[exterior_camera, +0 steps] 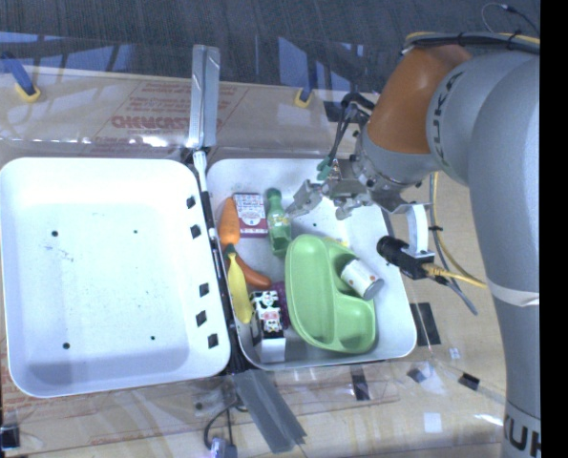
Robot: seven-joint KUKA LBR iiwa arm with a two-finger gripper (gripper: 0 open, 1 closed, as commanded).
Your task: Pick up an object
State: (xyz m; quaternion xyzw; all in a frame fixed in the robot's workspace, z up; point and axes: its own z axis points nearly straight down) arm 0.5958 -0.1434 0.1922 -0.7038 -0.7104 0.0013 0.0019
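The gripper [312,196] hung over the right bin's [398,337] far end, whether spread or closed I could not tell, and the small green bottle [277,222] lay just left of it, long axis running near to far.

Two white bins: the left bin [93,275] at nine o'clock, the right bin [398,327] at centre. In the right bin lie a light green bowl [326,303], a green bottle [278,222], a yellow banana [238,289], an orange carrot [229,222] and a black-and-white cow-patterned carton [267,313]. At two o'clock, the grey arm [484,113] has an orange band [408,98].
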